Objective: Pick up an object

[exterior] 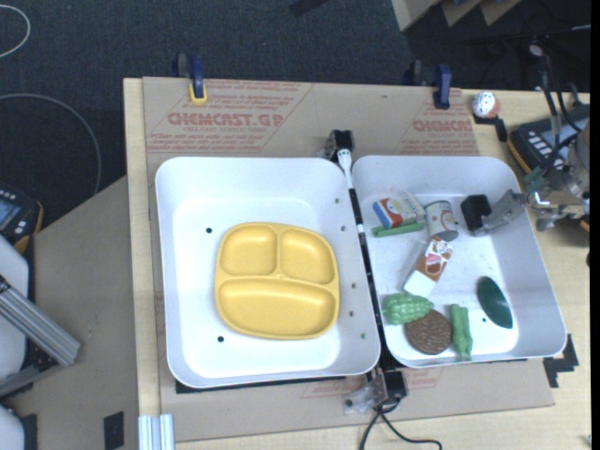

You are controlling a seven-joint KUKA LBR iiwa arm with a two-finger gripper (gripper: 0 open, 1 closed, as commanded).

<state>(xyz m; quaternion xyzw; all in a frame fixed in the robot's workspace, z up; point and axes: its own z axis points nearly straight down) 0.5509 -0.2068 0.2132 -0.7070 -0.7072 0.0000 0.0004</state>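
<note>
From my feed, left bin [178, 251] holding yellow divided plate [277, 280], right bin [539, 279] crowded with small can [440, 219], carton [434, 259], brown disc [429, 332], dark green piece [494, 303], gripper [480, 215] low at right bin's upper right, grip state I cannot tell.

Bench [150, 129] — two white bins [178, 251] side by side.

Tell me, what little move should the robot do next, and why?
Probably ease the end effector down and a little left toward the small can. It sits at the upper right of the right bin, with nothing seen between its fingers, and the can lies right beside it. The yellow divided plate in the left bin is much farther away.
</note>
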